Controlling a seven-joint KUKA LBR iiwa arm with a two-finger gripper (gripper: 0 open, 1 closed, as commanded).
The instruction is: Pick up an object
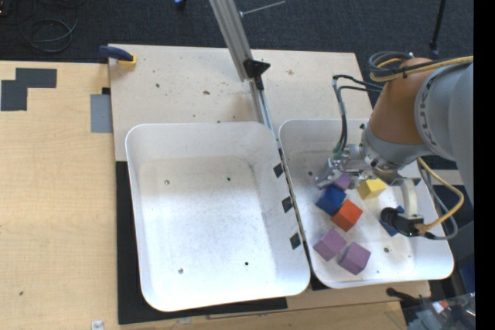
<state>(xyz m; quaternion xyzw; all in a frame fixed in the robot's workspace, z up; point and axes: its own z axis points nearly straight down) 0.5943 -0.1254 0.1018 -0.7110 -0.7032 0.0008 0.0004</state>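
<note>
My gripper [334,175] is down in the right bin [433,263], near that bin's left wall. A small purple block [342,182] lies right at its tip, partly hidden by it. Just below the gripper is a blue cube [330,200], with an orange cube [348,215] touching its lower right. To the right of the gripper, close under the wrist, sits a yellow cube [371,187]. Two purple cubes [331,245] [354,258] rest side by side near the front of the bin.
The left bin [155,166] adjoins the right one along a shared wall with black clips [286,204]. A slanted aluminium post [232,27] rises behind the bins. A blue and yellow clamp [117,55] lies at the back left of the bench.
</note>
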